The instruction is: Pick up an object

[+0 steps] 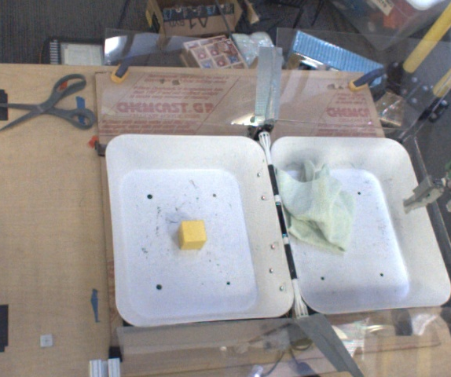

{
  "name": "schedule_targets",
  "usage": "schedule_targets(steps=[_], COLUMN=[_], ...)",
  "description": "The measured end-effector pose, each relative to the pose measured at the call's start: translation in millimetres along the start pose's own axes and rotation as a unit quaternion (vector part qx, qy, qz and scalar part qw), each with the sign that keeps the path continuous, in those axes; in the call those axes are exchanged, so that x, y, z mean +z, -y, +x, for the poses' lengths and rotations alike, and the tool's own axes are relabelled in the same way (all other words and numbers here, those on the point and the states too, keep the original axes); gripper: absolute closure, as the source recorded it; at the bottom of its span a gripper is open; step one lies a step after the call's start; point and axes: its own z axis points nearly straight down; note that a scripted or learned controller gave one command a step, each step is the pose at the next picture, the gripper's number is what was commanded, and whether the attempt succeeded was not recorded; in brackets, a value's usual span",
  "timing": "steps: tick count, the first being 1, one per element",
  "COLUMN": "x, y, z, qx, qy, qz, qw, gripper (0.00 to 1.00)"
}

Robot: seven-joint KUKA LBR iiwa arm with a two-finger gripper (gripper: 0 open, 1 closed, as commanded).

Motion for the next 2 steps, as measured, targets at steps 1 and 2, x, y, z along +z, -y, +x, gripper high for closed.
schedule_targets(steps=[1,2], x=[157.0,180.2], y=[-26.2,22.8], z=[27.3,95.2], qx=[-0.101,-0.25], qy=[0.001,0.002], qz=[-0.001,-0.004], qw=[0.9949,0.9682], gripper=[0.0,0.0])
